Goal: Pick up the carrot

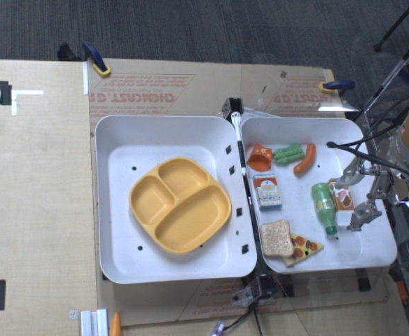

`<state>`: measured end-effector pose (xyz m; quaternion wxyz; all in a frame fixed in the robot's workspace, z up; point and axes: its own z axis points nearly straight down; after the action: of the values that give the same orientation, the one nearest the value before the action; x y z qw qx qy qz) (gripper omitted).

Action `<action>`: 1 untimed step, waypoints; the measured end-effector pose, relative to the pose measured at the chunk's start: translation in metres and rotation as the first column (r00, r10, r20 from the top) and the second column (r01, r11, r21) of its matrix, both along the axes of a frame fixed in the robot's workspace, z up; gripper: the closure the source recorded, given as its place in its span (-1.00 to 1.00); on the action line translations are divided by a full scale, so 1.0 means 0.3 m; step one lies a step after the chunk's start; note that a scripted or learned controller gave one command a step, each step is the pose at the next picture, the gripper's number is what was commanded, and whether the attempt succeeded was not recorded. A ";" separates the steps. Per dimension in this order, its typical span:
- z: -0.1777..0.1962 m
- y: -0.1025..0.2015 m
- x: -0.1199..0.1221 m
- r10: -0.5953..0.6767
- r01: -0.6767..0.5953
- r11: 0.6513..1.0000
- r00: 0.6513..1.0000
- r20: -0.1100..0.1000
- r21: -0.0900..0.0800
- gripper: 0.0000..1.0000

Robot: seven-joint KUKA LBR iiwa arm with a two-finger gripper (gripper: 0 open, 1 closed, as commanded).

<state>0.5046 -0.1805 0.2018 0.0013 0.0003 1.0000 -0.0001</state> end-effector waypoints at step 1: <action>-0.217 0.269 -0.083 -0.011 0.011 1.000 1.000 0.001 0.001 -1.00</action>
<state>0.4795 -0.0996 0.1367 0.0017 0.0056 1.0000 0.0002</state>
